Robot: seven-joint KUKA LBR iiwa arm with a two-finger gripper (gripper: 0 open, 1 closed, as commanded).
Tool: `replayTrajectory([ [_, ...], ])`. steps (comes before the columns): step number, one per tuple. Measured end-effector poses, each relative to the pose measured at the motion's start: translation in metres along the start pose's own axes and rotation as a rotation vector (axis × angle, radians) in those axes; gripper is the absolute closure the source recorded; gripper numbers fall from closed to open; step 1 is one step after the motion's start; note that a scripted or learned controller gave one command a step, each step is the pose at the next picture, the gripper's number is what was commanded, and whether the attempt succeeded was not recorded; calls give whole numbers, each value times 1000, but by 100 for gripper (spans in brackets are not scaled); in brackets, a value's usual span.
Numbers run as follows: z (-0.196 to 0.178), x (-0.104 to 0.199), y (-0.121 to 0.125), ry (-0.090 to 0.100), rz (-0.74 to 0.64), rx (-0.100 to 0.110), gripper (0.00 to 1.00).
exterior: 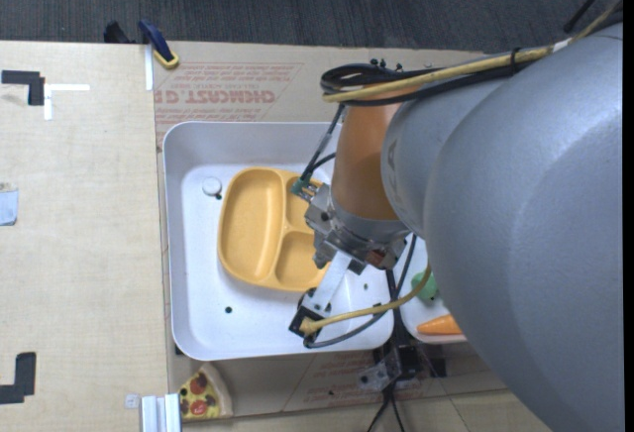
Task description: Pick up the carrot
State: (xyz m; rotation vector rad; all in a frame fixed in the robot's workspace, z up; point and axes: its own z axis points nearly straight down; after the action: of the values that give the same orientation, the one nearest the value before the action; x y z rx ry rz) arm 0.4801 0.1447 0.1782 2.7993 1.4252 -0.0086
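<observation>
The big grey arm (525, 222) is right up in the camera and hogs the right side, with its orange band (362, 167) just above the wrist. The gripper (335, 244) sits low over the right edge of a yellow divided plate (256, 225) in the left white bin (188, 321). Honestly can't tell if it's spread or closed, the wrist blocks it.

Also in that bin, a small white round thing (211, 188) lies near the plate's upper left corner, apart from it.

The carrot (440, 326) is in the right bin (411, 316), well apart from the gripper. Only an orange sliver pokes out from under the arm, with something green (424, 283) just above it.

Both bins sit on printed cardboard (228, 88) on the tabletop (79, 222). A toy pizza slice (201, 394) lies just below the left bin.
</observation>
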Motion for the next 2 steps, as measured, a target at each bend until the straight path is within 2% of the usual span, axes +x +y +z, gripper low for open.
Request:
replayTrajectory([
  [1,-8,0,2,-2,-2,0,100],
  [2,26,46,-38,-2,-23,2,100],
])
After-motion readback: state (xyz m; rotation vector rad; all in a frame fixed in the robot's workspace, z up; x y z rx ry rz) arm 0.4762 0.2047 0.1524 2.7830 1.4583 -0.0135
